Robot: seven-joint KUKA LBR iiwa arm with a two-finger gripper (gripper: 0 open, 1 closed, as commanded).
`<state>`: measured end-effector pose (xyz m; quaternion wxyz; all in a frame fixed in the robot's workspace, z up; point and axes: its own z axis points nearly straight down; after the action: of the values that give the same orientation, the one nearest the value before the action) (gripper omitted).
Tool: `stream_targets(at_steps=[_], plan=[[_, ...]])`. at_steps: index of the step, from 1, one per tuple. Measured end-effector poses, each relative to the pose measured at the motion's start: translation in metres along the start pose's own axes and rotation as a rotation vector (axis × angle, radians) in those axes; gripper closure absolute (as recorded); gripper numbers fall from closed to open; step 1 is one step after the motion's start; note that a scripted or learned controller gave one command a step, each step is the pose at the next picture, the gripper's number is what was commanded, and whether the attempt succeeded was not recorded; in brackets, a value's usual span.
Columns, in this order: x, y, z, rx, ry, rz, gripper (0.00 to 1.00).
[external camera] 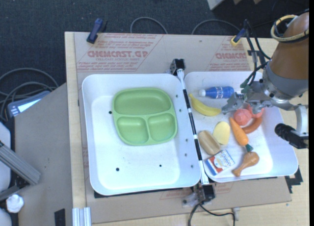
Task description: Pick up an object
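The bench (78, 122) bears 2 bins, 1 green tray (144, 115), 8 toys; claw (244, 103) state unclear.

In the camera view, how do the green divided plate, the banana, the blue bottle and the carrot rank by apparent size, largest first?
1. Green divided plate, by far the largest.
2. Banana, blue bottle and carrot look too similar to rank.

Grey arm (287, 80), orange band (290, 48), yellow-edged ring on top, black cables, metal gripper (244, 103)
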<state>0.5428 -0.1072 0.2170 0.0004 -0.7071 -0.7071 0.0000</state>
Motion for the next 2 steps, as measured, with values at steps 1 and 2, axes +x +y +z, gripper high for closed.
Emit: stream_targets(at_steps=[1,2], plan=[[-0.026,0.007,0.132,-0.001,-0.001,0.001,0.0],[-0.026,0.008,0.122,-0.004,-0.001,0.001,1.0]])
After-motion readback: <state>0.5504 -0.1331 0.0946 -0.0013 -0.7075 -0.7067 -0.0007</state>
